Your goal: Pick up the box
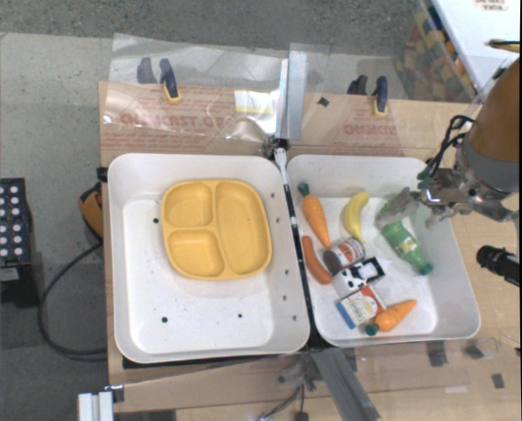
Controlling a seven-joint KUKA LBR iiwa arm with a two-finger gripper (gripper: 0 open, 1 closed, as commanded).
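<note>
- Right now your gripper (407, 202) hangs over the upper right part of the right bin (454, 323), coming in from the right edge of the camera view; the grey arm with its orange band (506, 121) sits behind it.
- You cannot tell from this angle whether the claw is released or clenched; nothing is visibly caught in it.
- Your target, the box (360, 306), lies low in the right bin, a small white carton with red and blue print, tilted, well apart from the gripper.
- Just beside the box you have a small orange carrot (394, 315) at its lower right and a black-and-white item (360, 274) just above it.
- A green bottle (405, 242) lies just below the gripper, with a banana (356, 215) to its left.
- Further left you see a larger carrot (316, 219), a sausage (314, 260) and a small can (344, 254).
- The left bin (138, 323) holds a yellow divided plate (217, 228).
</note>
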